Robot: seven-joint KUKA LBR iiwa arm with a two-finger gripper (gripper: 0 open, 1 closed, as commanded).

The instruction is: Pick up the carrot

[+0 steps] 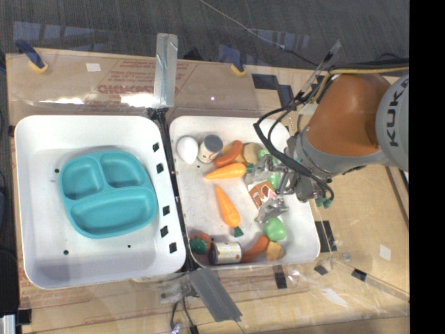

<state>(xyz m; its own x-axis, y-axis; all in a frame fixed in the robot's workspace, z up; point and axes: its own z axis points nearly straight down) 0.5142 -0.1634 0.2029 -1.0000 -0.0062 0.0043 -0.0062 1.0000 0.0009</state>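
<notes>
Dark carpet-like floor (83, 5) beyond worktop (361, 207); clear taped sheeting over worktop surface. Far left of end effector: left bin (28, 186) holding teal divided plate (108, 192). Right bin (182, 207) holds toy foods. Carrot (227, 205) lies flat mid-bin, just left of end effector, not touching it. End effector (273, 200) low over right bin's right side; opening state: cannot tell. Green item (275, 229) just beneath it.

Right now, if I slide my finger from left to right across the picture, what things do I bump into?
Teal divided plate → white egg → orange carrot → green toy → gripper → the arm's orange band.
</notes>
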